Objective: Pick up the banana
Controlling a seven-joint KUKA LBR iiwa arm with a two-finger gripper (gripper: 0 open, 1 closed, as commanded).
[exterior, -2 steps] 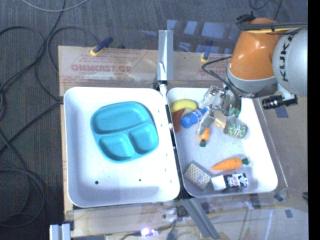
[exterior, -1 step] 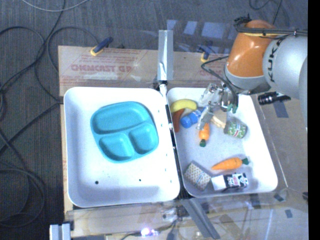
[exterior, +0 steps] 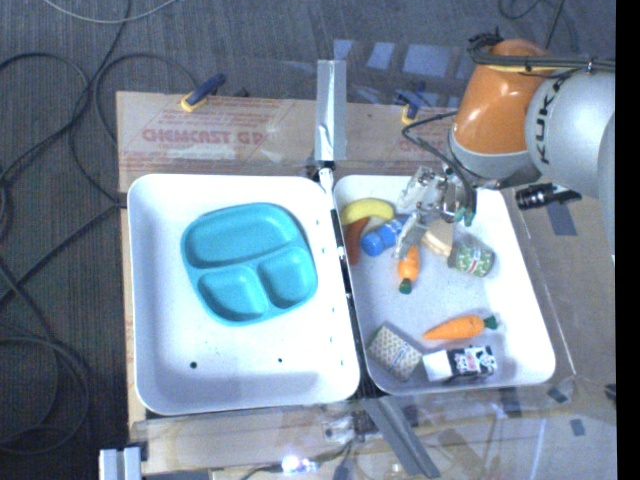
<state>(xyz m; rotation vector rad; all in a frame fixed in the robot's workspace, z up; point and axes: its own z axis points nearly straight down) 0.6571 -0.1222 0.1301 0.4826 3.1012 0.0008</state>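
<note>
The yellow banana lies at the far left corner of the right bin, against the bin's back wall. My gripper hangs just to its right, above a blue bottle and a small carrot. I see nothing held between its fingers, and the banana lies apart from it on the left.
The left bin bears a blue divided tray. In the right bin lie a brown item beside the banana, a green speckled bag, a larger carrot, a patterned box and a black-and-white carton.
</note>
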